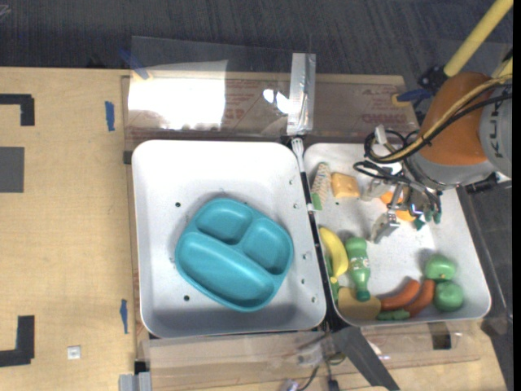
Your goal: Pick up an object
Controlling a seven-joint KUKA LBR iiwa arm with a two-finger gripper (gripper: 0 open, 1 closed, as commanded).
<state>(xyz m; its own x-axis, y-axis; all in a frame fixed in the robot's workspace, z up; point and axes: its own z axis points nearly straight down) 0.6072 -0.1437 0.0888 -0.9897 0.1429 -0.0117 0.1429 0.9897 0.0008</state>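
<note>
Arm reaches in over the right bin [470, 243]. All positions below are relative to that bin.

Gripper [396, 216] hangs over the bin's upper middle, above bare floor; nothing seen between its fingers. Jaws: cannot tell whether apart or together, as cables and wrist clutter blur them.

Candidate objects:
- orange piece [345, 186], upper left part of the bin, near the gripper.
- banana [334, 252] along the left wall.
- green bottle [358, 265] just beside the banana.
- carrot [403, 295] at the bottom edge.
- green fruit [440, 268], lower right.

Judgement: these look like toy food, so likely light, stiff, smooth-skinned and somewhat slippery; not fragile. Orange piece is nearest and stands apart from its neighbours; grip across its short width. Banana hugs the wall, leaving poor finger room.
</note>
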